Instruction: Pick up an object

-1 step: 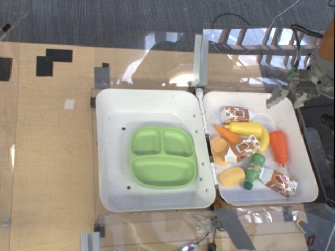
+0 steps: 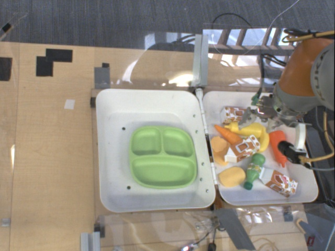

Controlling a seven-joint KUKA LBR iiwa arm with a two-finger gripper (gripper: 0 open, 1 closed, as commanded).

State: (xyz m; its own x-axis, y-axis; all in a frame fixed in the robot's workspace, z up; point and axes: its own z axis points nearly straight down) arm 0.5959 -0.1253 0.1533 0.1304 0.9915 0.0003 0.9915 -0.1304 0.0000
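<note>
Pincer [image 2: 267, 109] sits over the right bin's [image 2: 309, 192] far side, w/ banana [image 2: 255, 131] & carrot [image 2: 229, 135] just below; can't tell its state. Best to drop straight onto the banana, avoiding nearby cartons [image 2: 246, 146].

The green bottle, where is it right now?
In the camera view, the green bottle lies in the right bin, near its front edge, between the yellow-orange lump on its left and a small carton on its right.
</note>
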